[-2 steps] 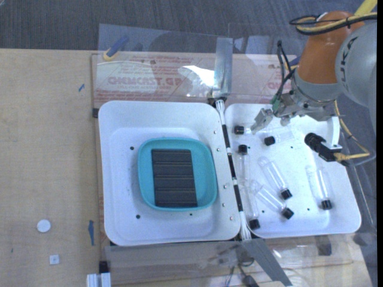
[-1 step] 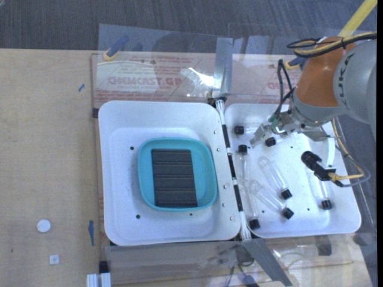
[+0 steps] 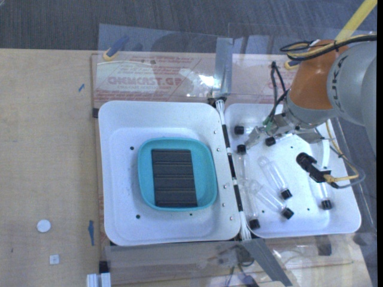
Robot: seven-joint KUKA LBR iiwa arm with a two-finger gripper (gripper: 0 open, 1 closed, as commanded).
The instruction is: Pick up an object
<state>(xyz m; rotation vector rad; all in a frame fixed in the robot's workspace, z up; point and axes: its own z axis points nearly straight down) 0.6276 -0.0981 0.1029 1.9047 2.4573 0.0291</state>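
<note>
A teal square dish [image 3: 146,160] sits in the middle of the left bin [image 3: 114,124], with a dark grey ribbed block [image 3: 174,177] lying flat inside it. In the right bin [image 3: 344,217] lie two clear plastic pieces: a tube [image 3: 273,174] near the centre and a second piece [image 3: 258,194] just below and left of it. My gripper [image 3: 263,135] hangs over the upper left part of the right bin, above and a little left of the clear tube. No object can be seen between its fingers.
Several small black knobs [image 3: 286,193] dot the right bin's floor. A ridge [image 3: 230,166] divides the two bins. A clear sheet with red print [image 3: 143,79] lies behind the left bin. Wooden bench top [image 3: 48,160] spreads to the left.
</note>
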